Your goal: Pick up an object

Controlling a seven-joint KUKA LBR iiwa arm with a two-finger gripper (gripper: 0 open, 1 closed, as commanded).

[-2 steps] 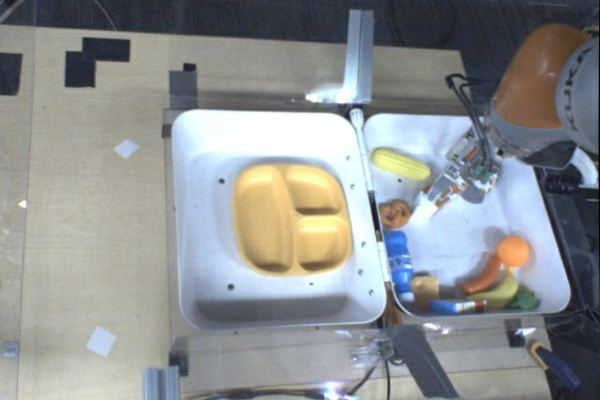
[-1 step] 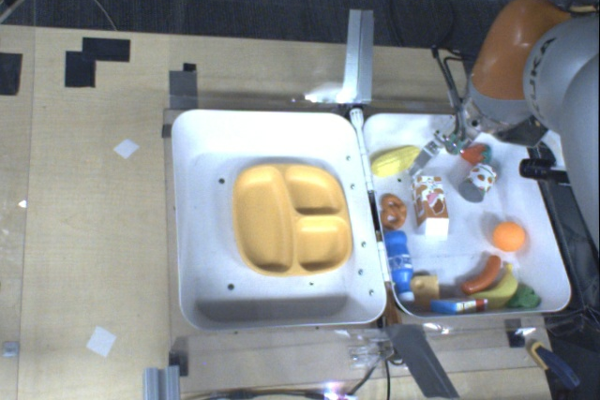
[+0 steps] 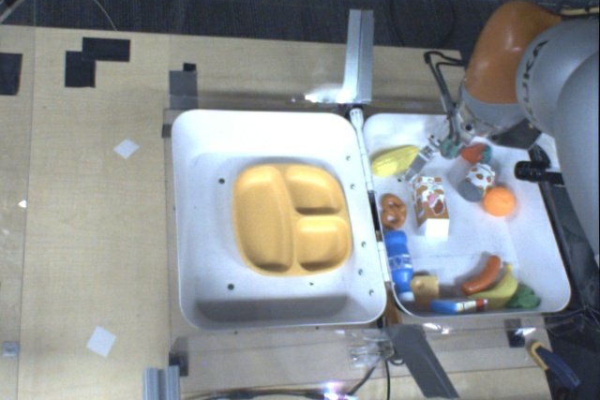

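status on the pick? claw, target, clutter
Claw low at right bin's far side, beside corn. Nothing seen gripped. Carton, orange ball crowd close. Yellow tray in left bin.

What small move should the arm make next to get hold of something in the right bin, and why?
Probably a short descent. The gripper sits near the back of the right bin, with nothing visibly between its fingers. The yellow item lies just to its left and a red and white piece just to its right, so either is a near target.
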